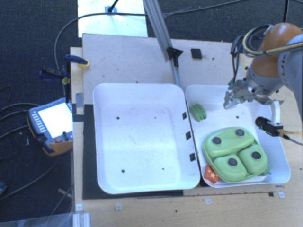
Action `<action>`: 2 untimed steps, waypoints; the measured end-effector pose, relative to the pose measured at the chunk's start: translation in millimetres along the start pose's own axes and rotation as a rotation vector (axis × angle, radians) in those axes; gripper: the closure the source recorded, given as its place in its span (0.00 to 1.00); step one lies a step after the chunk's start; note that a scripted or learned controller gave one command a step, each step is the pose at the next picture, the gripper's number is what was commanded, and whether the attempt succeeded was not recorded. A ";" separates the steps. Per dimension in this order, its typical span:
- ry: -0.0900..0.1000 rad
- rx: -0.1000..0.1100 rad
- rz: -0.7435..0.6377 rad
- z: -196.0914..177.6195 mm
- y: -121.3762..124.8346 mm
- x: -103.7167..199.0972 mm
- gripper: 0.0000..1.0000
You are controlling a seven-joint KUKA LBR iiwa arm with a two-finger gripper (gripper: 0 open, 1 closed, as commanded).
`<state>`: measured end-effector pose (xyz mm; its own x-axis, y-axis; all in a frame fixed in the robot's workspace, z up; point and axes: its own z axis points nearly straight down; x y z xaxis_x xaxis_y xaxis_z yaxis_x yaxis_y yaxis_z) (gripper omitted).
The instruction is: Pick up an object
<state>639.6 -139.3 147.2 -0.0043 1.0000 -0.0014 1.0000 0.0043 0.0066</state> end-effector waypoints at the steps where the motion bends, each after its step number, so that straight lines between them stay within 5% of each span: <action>1: 0.000 -0.003 -0.001 -65.2 5.1 2.8 1.00; 2: 0.001 0.001 -0.001 -91.5 6.7 2.9 1.00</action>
<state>645.7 -136.3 238.8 -0.0055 1.0000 -0.0006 1.0000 0.0055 0.0056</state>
